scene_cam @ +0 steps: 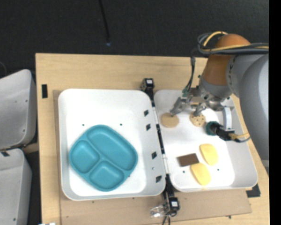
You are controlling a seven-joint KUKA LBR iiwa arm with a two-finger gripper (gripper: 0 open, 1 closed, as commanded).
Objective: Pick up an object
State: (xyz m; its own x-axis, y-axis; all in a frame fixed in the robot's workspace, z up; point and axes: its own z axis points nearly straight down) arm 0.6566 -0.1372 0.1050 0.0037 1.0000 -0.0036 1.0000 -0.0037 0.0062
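A blue tray (pixel 103 157) fills the left bin. In the right bin (pixel 243 172), a tan disc (pixel 169 121) lies beneath the released claw (pixel 183 108) (likely light, stiff, flat); pinching its edges should work.

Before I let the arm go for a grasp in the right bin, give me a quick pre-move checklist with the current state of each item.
1. Gripper is over the right bin, near its far end: ok.
2. A target lies close: the round tan piece sits just below the fingertips: ok.
3. Nothing held yet between the fingers: cannot tell, the wrist hides the gap.
4. Other objects lie apart from the target: brown block and two yellow pieces rest at the near end: ok.
5. Target has room from the bin wall: not ok, it lies close to the divider beside the left bin.
6. Blue tray is out of the path, in the left bin: ok.
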